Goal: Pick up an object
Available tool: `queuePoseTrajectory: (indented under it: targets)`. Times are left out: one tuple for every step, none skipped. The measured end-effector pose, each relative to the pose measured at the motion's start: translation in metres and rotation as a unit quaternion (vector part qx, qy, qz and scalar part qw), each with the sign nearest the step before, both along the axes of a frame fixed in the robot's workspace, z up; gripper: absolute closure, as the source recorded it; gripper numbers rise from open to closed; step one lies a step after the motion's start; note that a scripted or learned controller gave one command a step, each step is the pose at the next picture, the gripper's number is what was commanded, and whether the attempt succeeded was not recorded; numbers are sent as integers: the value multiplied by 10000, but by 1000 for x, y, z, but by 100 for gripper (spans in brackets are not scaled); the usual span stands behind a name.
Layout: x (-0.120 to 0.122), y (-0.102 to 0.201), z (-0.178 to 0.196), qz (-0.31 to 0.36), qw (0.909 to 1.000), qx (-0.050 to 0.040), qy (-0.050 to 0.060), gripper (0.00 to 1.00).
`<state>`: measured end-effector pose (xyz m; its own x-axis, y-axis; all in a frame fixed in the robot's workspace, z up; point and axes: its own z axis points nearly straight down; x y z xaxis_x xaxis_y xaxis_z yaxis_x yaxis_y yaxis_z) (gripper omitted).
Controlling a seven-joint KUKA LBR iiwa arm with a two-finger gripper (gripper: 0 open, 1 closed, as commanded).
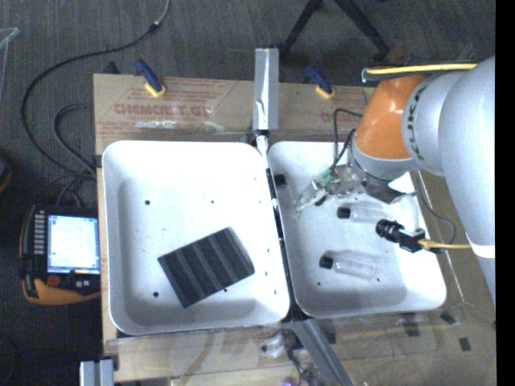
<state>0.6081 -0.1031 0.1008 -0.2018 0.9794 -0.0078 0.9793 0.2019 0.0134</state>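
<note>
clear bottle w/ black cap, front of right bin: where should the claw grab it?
Grip the clear bottle mid-body, coming straight down, fingers closing across its short width. It lies on its side, long axis left to right, black cap at the left, with open bin floor around it.

The arm point(434, 127), grey with an orange band, comes in from three o'clock and hangs over the right bin point(418, 296) at its twelve o'clock end. The gripper point(342, 179) sits low over that bin's floor. Two clear bottles with dark caps lie in it, one bottle point(362, 212) near the centre, the other bottle point(350, 263) toward six o'clock. A black ribbed block point(206, 265) lies tilted in the left bin point(129, 175), toward five o'clock.
</note>
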Motion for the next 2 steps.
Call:
queuePoseTrajectory:
  targets:
    - [0,0,9,-4,10000,6,5,100]
    - [0,0,8,-3,10000,6,7,0]
